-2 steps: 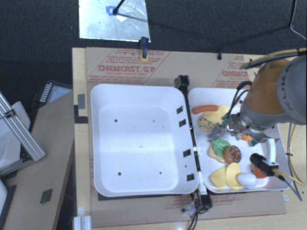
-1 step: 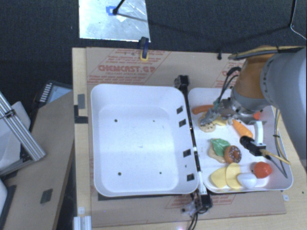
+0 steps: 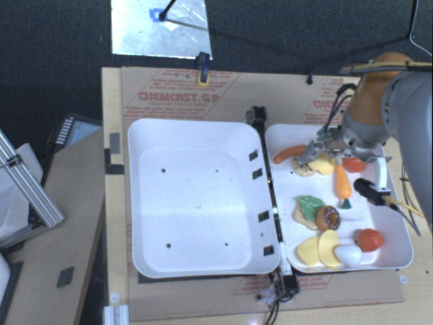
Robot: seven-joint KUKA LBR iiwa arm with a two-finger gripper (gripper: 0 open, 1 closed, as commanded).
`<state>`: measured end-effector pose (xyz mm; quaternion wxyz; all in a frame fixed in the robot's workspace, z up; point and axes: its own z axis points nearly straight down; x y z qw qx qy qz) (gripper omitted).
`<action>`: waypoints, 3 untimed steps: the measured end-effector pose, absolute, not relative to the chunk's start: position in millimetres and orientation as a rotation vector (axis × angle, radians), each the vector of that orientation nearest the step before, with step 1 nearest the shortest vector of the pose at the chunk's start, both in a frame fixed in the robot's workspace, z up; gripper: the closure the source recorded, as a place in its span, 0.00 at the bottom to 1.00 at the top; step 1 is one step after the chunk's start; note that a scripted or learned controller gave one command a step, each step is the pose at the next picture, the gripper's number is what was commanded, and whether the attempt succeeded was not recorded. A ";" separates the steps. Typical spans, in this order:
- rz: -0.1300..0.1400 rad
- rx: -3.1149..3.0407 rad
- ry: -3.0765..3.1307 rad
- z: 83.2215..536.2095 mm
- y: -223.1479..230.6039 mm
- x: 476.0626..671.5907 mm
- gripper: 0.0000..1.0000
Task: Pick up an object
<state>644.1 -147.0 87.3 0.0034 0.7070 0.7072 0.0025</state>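
Your gripper (image 3: 312,156) sits low in the right bin (image 3: 399,249), at its far end; how far it is open, or whether it grips anything, you cannot tell. Lower straight and close squarely across the pepper (image 3: 289,153), just left of it. The pepper's long axis runs left-right, its left tip slightly lower.

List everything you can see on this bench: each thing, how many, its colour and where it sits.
Bins: 2, white, side by side on the bench.
Carrots: 2, orange, right bin, upper half.
Tomato: 1, red, right bin, near corner.
Egg: 1, white, beside the tomato.
Leaf: 1, green, right bin, middle.
Doughnut: 1, brown, by the leaf.
Slices: 2, yellow, right bin, front.
Clamp: 1, blue and yellow, far edge.
Gripper: 1, grey, low over the right bin's far end.
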 end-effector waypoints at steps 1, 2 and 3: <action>0.008 2.221 2.213 88.3 -145.9 540.2 0.00; 0.009 2.209 2.221 87.7 -84.2 523.9 0.00; 0.015 2.210 2.221 98.9 -85.3 525.7 1.00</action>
